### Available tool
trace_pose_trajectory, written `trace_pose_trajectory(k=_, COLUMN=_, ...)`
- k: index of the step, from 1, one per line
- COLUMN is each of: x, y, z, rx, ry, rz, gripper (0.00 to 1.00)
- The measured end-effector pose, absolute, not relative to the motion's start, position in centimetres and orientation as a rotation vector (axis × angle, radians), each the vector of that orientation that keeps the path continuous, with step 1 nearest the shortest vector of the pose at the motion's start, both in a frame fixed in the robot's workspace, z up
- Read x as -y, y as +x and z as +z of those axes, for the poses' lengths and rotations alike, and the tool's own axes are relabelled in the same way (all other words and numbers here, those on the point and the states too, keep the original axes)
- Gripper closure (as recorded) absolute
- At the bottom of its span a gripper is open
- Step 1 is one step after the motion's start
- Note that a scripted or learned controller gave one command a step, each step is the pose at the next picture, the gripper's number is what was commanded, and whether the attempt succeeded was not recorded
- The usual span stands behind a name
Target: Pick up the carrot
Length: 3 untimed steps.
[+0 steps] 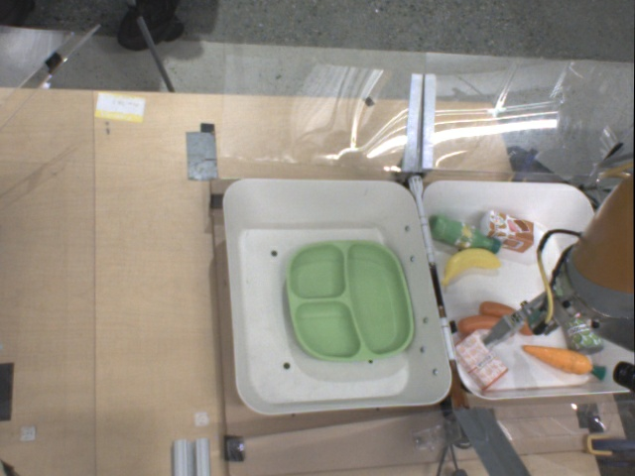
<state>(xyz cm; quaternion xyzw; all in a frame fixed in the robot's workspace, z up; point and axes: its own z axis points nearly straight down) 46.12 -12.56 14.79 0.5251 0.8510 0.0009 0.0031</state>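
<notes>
End effector [516, 322] sits low in the right bin [585, 198], reaching in from the right edge, tip pointing left. Its state: cannot tell, too small and blurred. Nothing visibly gripped.

Carrot [560, 359] lies just right of and below the end effector, near the bin's front wall, lying flat, orange body with a green end on its right. Apart from the end effector, not touching it as far as the view shows.

Sausage [480, 322], reddish, lies just left of the end effector, close to or touching the tip; contact unclear. Pink-and-white packet [481, 361] sits just below and left of the end effector, by the bin's front left corner. Banana [472, 263] is above and left of it. Green bottle [458, 232] is further up, beside the small carton [510, 231].

Left bin [327, 198] is well to the left of the end effector and holds a green divided tray [349, 299] with three compartments, lying flat at its middle. Both bins rest on the wooden desk [99, 266].

Arm's orange band [609, 246] is up and right of the end effector.
</notes>
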Motion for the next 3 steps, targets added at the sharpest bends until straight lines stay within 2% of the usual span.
trace_pose_trajectory(k=1, x=19.4, y=46.4, z=9.1, rx=-2.623, ry=1.721, rz=0.000, gripper=0.00)
trace_pose_trajectory(k=2, x=19.4, y=46.6, z=10.2, rx=-2.618, ry=1.718, rz=0.004, gripper=1.00)
trace_pose_trajectory(k=3, x=14.4, y=46.2, z=17.6, rx=-2.663, ry=1.651, rz=0.004, gripper=1.00)
